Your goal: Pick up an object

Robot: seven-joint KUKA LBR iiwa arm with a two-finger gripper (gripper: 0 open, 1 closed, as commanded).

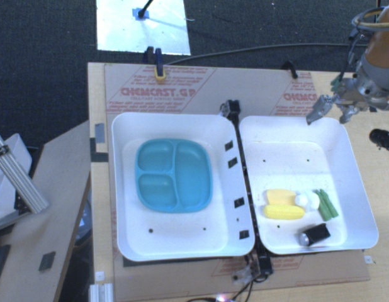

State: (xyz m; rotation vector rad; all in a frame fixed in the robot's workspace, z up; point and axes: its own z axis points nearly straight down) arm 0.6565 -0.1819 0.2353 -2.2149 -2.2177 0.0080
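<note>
Yellow corn (284,212) — well apart from the end effector (333,109), fingers spread — nothing between.

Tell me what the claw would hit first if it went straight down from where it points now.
Probably the far rim of the right white bin, or bare floor just inside it; the claw hangs there, and depth is unclear from this slanted view.

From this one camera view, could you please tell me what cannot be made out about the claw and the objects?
- Arm: cut off by the camera view's right edge above the wrist.
- Claw: blurred, so its opening cannot be judged.
- White object between the yellow pieces and the green item: too small to identify.
- Dark object in the right bin: too small to name.
</note>
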